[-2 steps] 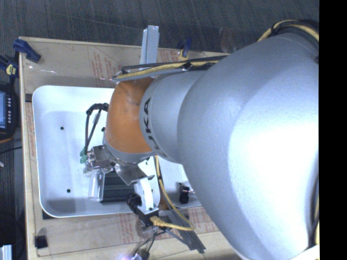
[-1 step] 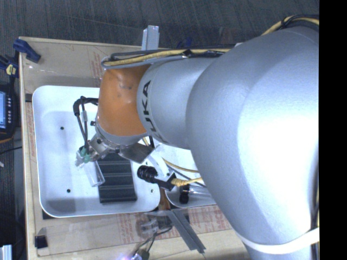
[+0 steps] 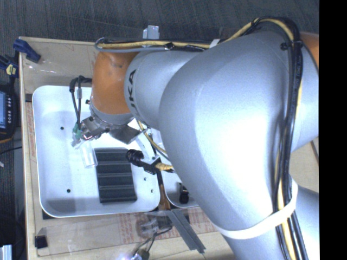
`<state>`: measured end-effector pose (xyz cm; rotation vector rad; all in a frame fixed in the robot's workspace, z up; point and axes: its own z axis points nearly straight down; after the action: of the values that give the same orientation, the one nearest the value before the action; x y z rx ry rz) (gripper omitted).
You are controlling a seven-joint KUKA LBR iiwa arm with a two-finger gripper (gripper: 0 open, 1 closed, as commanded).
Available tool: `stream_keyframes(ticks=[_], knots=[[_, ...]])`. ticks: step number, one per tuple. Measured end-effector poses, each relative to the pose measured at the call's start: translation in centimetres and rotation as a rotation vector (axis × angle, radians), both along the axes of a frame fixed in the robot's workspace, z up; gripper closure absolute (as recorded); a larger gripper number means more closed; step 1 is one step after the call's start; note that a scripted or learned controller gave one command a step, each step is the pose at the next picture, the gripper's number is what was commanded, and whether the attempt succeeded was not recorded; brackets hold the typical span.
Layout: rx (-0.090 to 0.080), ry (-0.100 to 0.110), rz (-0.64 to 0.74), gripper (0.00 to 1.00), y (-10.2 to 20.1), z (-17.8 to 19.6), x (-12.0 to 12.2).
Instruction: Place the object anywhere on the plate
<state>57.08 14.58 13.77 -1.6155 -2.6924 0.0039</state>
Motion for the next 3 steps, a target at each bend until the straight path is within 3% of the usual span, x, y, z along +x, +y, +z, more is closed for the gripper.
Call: stream_keyframes(ticks=[1, 2, 3], knots=[[0.000, 0.000, -0.094, 1.00, 1.7, -3.3, 3.4], [0.002, -0.001, -0.012, 1.00, 2.2, 11.9, -0.2], [-0.001, 0.004, 0.000, 1.00, 5.5, 0.2, -8.1]])
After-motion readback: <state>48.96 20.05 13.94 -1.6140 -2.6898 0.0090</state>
